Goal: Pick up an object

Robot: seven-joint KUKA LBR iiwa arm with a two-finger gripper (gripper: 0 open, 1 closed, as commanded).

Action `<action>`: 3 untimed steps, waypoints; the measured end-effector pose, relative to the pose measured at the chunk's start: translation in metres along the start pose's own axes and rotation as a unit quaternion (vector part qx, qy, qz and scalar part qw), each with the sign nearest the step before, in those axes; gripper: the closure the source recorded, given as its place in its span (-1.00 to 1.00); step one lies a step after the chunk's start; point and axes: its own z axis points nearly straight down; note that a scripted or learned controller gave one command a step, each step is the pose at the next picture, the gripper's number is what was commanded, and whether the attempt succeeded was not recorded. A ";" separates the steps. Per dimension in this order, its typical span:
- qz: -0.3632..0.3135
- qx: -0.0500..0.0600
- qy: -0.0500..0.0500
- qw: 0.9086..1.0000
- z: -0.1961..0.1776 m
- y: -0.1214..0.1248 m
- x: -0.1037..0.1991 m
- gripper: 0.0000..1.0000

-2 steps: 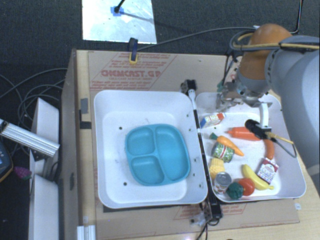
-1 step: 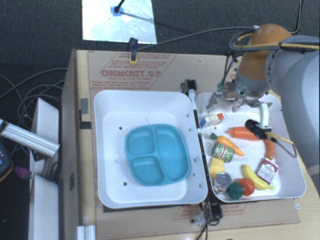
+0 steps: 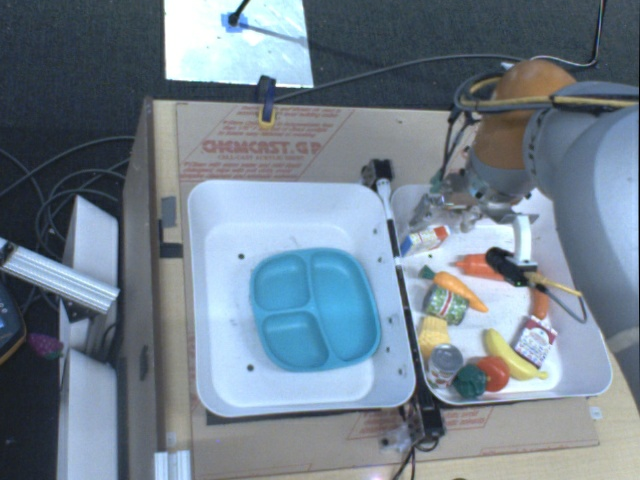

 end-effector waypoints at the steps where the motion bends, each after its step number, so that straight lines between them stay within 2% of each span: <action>1: -0.001 -0.002 0.000 1.000 -0.012 0.001 0.000 1.00; 2: 0.000 -0.001 0.001 1.000 -0.099 -0.056 0.032 1.00; 3: 0.001 0.000 0.001 1.000 -0.098 -0.056 0.031 -1.00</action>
